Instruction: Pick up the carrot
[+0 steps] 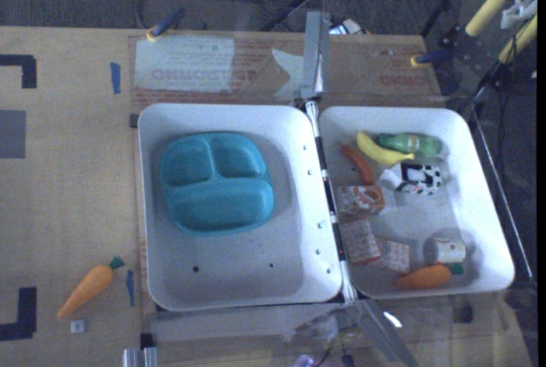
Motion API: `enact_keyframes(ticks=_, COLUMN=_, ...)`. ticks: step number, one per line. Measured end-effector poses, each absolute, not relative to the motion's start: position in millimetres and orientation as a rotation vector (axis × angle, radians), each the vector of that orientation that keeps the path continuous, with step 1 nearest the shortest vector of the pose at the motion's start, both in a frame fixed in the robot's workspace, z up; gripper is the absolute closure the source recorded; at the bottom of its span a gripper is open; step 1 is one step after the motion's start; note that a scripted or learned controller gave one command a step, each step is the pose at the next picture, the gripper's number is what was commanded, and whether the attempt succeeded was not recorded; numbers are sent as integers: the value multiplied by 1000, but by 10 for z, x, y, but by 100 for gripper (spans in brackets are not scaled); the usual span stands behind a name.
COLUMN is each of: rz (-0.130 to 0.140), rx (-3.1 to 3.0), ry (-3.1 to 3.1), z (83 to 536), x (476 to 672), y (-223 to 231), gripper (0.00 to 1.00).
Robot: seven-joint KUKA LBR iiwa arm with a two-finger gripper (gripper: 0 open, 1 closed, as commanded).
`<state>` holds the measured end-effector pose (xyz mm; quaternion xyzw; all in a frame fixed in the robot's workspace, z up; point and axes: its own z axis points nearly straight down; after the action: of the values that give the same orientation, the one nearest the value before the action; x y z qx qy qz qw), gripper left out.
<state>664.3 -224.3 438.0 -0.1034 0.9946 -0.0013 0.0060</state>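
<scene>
**Jaws: state unknown, two carrots on offer**

Jaws: I can't tell from here how they stand or whether they have anything.

Nearest me, two candidates. One carrot (424,276) lies in the right bin (490,212), close to its front wall. Its long axis runs roughly left-right, with the green top at the right end and the tip pointing left. The second carrot (85,289) lies on the bench (68,186), outside the left bin (147,186) and well apart from the first. It sits on a diagonal, with the green top up and to the right.

The arm comes in from the right, so I judge the right-bin carrot the shorter reach. The closing direction should cross its long axis, i.e. run front to back.

Clutter check: a small can (446,249) sits just behind the carrot's green end, and a small box (397,256) is just behind its tip. I can't tell whether either touches it. The front wall crowds the other side, so clearance looks tight both ways.

Further back in the right bin are a carton (359,200), a reddish sausage (358,162), a banana (381,150) and a green bottle (410,142). The sausage is about carrot-coloured, so there's a mix-up risk.

A blue plate (217,183) sits in the left bin, out of the way.
</scene>
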Motion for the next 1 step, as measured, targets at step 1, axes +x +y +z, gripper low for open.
enact_keyframes(ticks=1, rz=-3, rx=102, ry=3128, z=4378, x=6674, y=-2238, gripper=0)
